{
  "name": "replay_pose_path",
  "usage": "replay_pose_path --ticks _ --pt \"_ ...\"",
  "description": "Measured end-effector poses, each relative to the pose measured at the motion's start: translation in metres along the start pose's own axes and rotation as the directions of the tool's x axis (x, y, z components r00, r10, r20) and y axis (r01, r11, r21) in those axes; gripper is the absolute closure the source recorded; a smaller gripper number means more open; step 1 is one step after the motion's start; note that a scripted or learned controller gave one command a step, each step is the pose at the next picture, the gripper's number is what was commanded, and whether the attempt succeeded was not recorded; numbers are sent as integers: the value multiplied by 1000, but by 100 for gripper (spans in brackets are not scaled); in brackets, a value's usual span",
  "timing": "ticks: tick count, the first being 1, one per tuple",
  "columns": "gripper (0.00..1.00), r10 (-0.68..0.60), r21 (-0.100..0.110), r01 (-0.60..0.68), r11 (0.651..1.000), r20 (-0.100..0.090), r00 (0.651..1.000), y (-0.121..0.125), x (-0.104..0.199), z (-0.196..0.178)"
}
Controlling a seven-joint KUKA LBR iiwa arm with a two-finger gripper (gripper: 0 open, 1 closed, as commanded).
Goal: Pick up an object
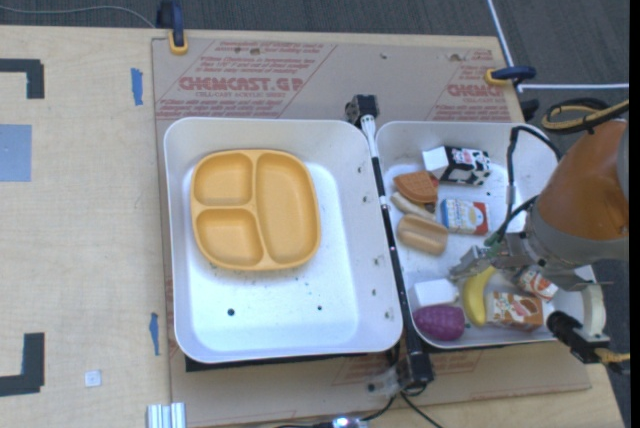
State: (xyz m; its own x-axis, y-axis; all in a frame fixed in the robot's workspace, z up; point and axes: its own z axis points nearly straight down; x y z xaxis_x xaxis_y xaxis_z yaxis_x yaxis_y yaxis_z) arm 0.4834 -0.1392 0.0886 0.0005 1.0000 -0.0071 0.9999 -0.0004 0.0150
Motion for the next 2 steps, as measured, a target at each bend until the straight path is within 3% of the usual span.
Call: replay_pose_path --ticks 1,2 --pt "100 4 -7 -4 1000 9 1000 1 -4 -11" --pt "100 -1 14 2 1000 -8 1000 -2 97 -97"
